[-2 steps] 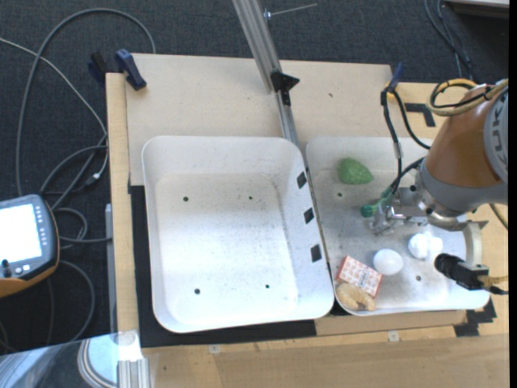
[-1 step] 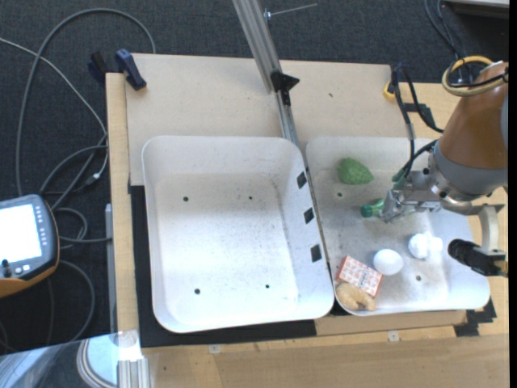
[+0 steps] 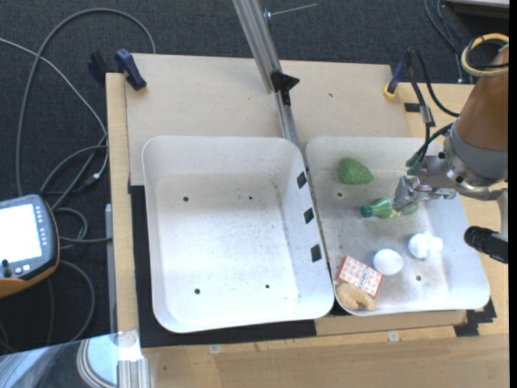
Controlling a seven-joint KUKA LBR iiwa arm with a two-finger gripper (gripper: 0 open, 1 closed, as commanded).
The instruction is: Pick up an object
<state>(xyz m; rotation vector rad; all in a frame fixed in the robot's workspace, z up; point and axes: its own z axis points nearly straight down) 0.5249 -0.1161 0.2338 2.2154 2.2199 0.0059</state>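
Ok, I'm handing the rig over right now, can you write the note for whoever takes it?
Tool: low in the right bin, right at the small green object; whether it grips that object cannot be told from this view.
Other things in the right bin: green lump, two white balls, red-and-white packet with a tan piece by the front wall.
Done: the approach. Nothing is lifted.
Left: confirm the grasp and raise the object.
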